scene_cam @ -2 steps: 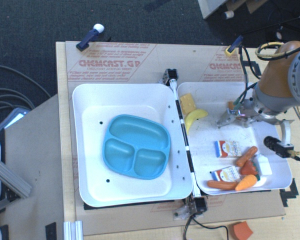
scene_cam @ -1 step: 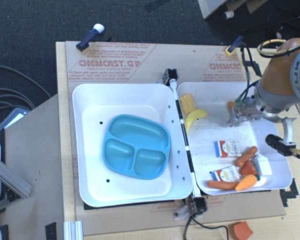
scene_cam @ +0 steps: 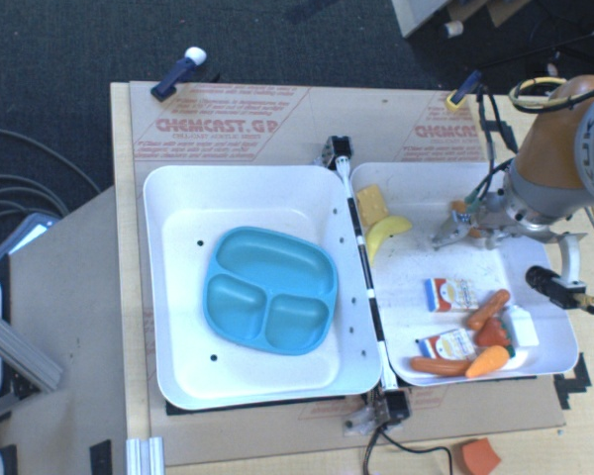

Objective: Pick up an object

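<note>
Seen from above at a slant: bench (scene_cam: 277, 117) of pale board bearing two shallow white bins side by side. Left bin (scene_cam: 168, 265) holding a blue three-compartment plate (scene_cam: 270, 290) near its centre. Right bin (scene_cam: 416, 275) holding toy food: yellow block (scene_cam: 372, 204) at the far left corner, banana (scene_cam: 384, 234) just beside it against the left wall, small carton (scene_cam: 447, 293) mid-bin, second carton (scene_cam: 447, 344) near the front edge, sausage (scene_cam: 438, 367) along the front edge, orange carrot (scene_cam: 487, 361) and red pieces (scene_cam: 489, 315) at the front right corner. Grey arm with orange band (scene_cam: 554, 151) reaching in from the right, gripper (scene_cam: 460, 228) low over the far half of the right bin, nothing visibly between its tips; open or closed, cannot tell.
</note>
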Robot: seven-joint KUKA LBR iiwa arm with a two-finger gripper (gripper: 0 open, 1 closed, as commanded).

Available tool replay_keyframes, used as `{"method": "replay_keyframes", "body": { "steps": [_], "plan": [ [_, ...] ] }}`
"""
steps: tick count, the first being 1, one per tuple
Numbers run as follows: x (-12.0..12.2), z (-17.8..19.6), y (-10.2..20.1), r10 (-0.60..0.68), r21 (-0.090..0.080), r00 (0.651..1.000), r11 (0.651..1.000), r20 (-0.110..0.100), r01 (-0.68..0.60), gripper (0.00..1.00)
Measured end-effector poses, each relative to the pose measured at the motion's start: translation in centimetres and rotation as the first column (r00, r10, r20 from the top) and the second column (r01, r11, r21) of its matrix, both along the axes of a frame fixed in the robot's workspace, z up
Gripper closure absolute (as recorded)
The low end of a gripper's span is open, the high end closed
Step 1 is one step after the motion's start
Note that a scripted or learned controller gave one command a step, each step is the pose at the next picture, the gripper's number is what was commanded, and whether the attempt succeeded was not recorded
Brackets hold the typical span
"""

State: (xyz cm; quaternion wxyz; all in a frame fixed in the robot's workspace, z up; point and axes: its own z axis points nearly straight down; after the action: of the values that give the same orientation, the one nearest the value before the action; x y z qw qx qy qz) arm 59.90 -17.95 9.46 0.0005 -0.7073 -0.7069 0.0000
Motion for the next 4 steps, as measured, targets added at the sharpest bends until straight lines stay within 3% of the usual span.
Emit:
{"method": "replay_keyframes", "body": {
  "steps": [1, 2, 3, 4],
  "plan": [
    [0.0, 1.0, 0.0, 0.0, 0.0, 1.0, 1.0, 0.001, 0.0, 1.0],
    [0.0, 1.0, 0.0, 0.0, 0.0, 1.0, 1.0, 0.001, 0.0, 0.0],
    [0.1, 2.0, 0.0, 0.0, 0.0, 1.0, 1.0, 0.003, 0.0, 1.0],
    [0.1, 2.0, 0.0, -0.001, 0.0, 1.0, 1.0, 0.002, 0.001, 0.0]
  ]
}}
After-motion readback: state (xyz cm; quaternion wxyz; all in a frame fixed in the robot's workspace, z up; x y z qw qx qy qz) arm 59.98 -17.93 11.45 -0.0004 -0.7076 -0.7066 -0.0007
